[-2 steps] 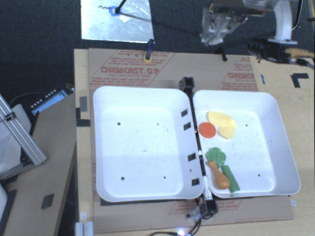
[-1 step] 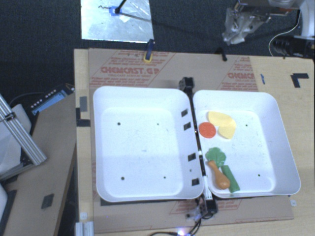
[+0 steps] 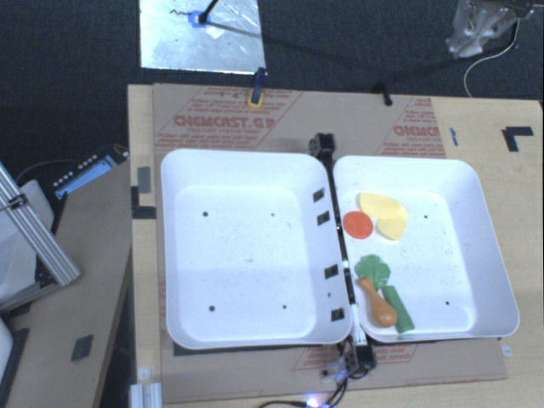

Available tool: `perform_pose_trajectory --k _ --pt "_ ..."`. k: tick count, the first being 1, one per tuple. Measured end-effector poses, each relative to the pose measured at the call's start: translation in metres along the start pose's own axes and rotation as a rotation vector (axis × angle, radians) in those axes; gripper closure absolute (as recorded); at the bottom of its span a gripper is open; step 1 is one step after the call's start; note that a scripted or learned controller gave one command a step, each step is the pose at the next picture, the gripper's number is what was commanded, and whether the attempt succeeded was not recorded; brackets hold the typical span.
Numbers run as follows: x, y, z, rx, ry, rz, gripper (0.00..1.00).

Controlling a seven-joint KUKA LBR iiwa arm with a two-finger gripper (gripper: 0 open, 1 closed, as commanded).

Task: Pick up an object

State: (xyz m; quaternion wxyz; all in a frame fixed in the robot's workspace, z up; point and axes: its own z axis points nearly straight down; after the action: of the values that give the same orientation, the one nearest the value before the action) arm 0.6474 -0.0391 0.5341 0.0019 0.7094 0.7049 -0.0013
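Note:
The right white bin (image 3: 476, 253) holds several small objects along its left side. A red-orange disc (image 3: 358, 224) lies next to a yellow piece (image 3: 383, 214). Below them a green leafy piece (image 3: 372, 269) touches an orange-brown stick-shaped piece (image 3: 379, 306), with a green strip (image 3: 398, 308) beside it. My gripper (image 3: 478, 25) hangs high at the top right, beyond the bench's far edge and well away from the bins. Nothing is seen in it.
The left white bin (image 3: 246, 249) sits beside the right one, with black clips (image 3: 325, 219) along the shared edge. A silver sheet (image 3: 201, 24) lies on the dark floor at the back, and a yellow clip (image 3: 255, 99) sits on the board's far edge. A white cable (image 3: 476, 79) trails under the gripper.

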Motion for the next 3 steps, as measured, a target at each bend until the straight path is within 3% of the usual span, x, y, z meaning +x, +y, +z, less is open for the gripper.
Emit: perform_pose_trajectory --k 1,3 --pt "-0.056 0.019 -0.001 -0.003 0.002 -0.004 1.00" --pt "-0.169 0.021 -0.001 -0.003 0.001 -0.004 1.00"
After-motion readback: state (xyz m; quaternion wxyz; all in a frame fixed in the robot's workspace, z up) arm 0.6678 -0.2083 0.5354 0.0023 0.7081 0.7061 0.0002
